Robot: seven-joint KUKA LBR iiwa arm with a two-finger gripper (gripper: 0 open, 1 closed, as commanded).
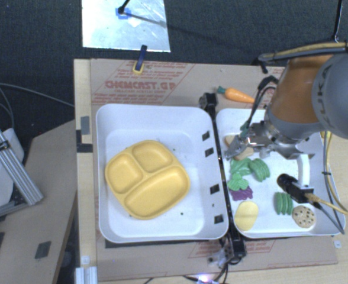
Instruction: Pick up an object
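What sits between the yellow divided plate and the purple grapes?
In the camera view, the left bin's bare white floor, then the black-clipped divider where both bins meet.

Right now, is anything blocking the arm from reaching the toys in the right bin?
Nothing visible does. The gripper hangs over the right bin, directly above a pale toy and beside the green ones, with no cover or wall in between.

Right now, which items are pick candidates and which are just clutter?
Pick candidates, right bin:
green leafy toy
purple grapes
yellow lemon
green pod
cookie
end effector above them

Clutter:
yellow divided tray, left bin
carrot on the cardboard
blue-yellow marker
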